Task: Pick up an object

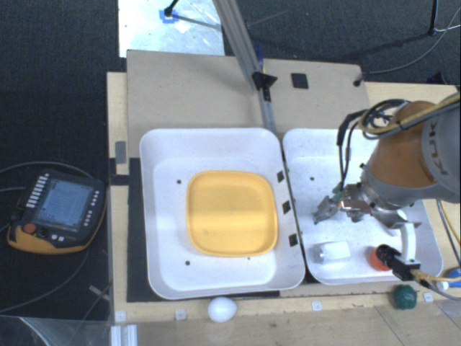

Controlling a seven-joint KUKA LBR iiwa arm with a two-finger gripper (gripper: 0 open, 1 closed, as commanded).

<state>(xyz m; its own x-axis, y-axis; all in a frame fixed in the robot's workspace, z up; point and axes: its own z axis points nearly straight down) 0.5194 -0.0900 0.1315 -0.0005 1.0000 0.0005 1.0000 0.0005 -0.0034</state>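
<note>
Egg [222,309] sits nearest, on the bench edge. Farther in, a white block [333,251] and an orange ball [378,257] lie in the right bin [302,157]. A yellow plate [232,213] fills the left bin [162,193]. The gripper [325,209] hangs just beyond the block; I cannot tell how it is set, and nothing seems held. It is reaching. Next it should drop onto the block.

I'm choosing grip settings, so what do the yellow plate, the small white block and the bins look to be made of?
Yellow plate: likely matte plastic, with even colour and soft rounded edges. Small white block in the right bin: possibly plastic or foam; too small to tell. Both bins, including the left bin: thin moulded plastic, judging by smooth, faintly glossy rims.
</note>
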